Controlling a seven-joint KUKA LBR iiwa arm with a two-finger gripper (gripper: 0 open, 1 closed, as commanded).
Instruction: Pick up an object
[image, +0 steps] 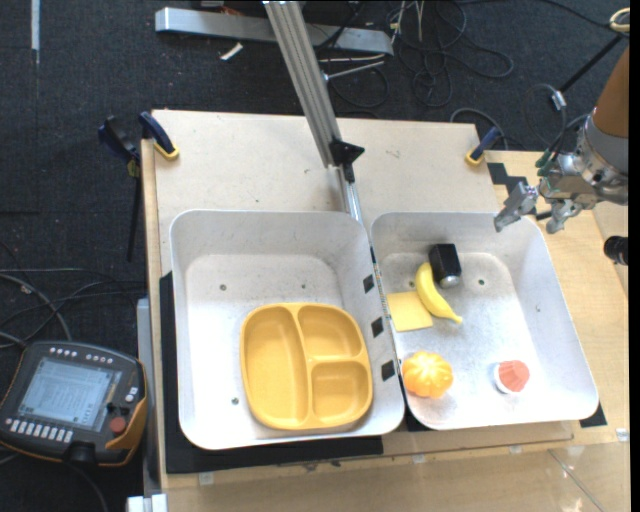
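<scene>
My gripper hangs at the right bin's far right corner, above its rim, with its fingers spread apart and nothing between them. In that bin lie a yellow banana, a small black block touching the banana's upper end, a flat pale yellow square, an orange fruit near the front left, and a red and white round piece near the front right.
The left bin holds a yellow divided plate. A slanted metal pole rises between the bins. Clamps sit at the bench's back corners. A teach pendant lies on the floor at left.
</scene>
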